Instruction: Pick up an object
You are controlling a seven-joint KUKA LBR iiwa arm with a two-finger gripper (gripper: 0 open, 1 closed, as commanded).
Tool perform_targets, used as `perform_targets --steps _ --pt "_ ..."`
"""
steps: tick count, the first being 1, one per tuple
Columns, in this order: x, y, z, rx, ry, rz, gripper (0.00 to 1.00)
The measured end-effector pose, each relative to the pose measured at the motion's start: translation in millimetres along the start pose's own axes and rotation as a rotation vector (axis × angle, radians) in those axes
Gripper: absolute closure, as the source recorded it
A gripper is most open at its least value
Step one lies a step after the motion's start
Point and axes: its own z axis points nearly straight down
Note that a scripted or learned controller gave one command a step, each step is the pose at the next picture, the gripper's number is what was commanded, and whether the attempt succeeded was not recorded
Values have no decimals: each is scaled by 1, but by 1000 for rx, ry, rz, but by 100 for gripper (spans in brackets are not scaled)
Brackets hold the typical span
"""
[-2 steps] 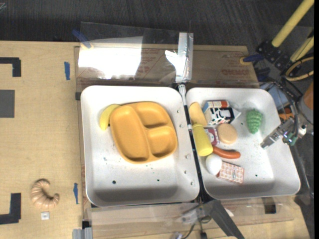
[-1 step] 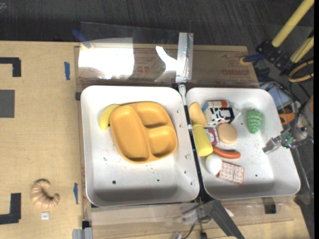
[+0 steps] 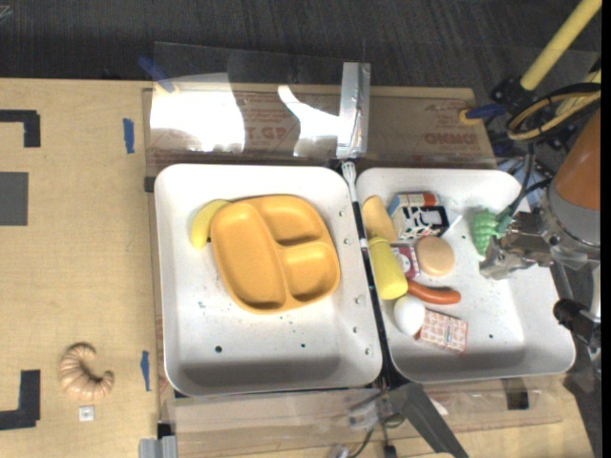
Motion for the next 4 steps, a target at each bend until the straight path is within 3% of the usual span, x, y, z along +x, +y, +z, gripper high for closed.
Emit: perform_targets --steps 1,2,3,4 --pt "37 -22 103 -1 1 -9 100" --pt "22 -10 90 2 -1 275 100" --pt "82 21 -46 -3 2 286 100" --pt "28 99 -110 -2 -2 183 100"
